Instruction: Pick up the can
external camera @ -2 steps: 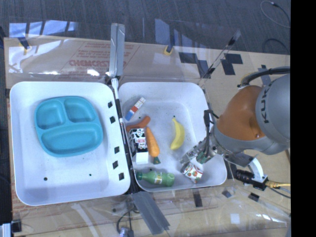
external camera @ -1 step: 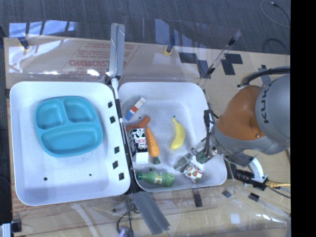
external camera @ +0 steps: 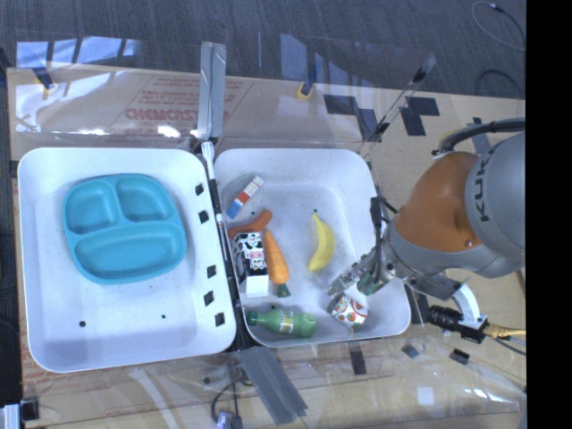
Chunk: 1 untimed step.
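Note:
The can [external camera: 350, 312] is small and white with red and green print. It lies tilted in the front right corner of the right bin [external camera: 295, 164]. My gripper [external camera: 357, 281] hangs low over that corner, just behind the can and very close to its top. From this angle I cannot say whether it touches the can. The grey arm with its orange band [external camera: 433, 213] reaches in over the bin's right wall.
The right bin also holds a banana [external camera: 321, 242], a carrot [external camera: 275, 257], a black and white box [external camera: 252, 259], a green bottle [external camera: 282, 322] along the front wall and a marker [external camera: 243, 197]. A blue divided plate [external camera: 125, 226] lies in the left bin [external camera: 54, 329].

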### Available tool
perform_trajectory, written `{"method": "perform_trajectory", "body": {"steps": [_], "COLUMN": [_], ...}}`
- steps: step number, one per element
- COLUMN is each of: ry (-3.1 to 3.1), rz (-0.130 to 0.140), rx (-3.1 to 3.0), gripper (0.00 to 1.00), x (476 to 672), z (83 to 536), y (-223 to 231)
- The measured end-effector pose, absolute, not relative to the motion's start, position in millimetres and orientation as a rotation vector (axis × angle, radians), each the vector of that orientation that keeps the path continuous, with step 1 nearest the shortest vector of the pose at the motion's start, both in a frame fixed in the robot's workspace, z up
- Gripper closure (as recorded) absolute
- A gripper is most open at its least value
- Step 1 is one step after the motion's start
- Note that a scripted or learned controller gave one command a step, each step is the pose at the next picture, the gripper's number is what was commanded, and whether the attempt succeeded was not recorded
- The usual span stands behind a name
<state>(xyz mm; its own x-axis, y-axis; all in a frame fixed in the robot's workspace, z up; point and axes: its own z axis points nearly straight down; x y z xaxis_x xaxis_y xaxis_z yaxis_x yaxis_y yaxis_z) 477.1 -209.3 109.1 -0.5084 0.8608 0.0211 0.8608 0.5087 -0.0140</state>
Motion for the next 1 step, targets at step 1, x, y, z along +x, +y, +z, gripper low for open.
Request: {"method": "perform_trajectory", "body": {"steps": [1], "ry": [-2.707], "rz": [0.003], "rx": [-1.544], "gripper": [0.0], "x": [477.1], "z": [109.1], "y": [-209.2]}}
